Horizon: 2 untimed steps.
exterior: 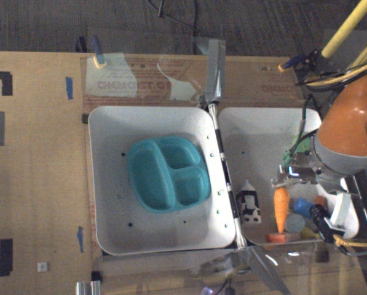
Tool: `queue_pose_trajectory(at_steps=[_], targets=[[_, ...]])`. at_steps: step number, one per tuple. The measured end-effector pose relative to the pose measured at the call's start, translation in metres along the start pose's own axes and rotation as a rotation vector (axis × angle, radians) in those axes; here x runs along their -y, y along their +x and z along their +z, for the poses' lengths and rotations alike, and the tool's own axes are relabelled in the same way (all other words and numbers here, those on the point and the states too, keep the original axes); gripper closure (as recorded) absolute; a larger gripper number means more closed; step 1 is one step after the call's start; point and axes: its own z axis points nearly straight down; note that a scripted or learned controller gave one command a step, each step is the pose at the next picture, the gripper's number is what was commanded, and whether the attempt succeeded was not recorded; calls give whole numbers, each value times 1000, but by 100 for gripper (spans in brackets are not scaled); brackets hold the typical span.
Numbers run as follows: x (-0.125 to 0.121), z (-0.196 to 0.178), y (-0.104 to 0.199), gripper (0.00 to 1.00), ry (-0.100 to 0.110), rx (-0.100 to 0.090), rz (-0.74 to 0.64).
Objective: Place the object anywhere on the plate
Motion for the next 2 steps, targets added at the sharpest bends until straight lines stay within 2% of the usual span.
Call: queue_pose_trajectory(at_steps=[1,2], targets=[[-2,5,85,100,20,0,78],[-13,-32,176,100,22,1,78]])
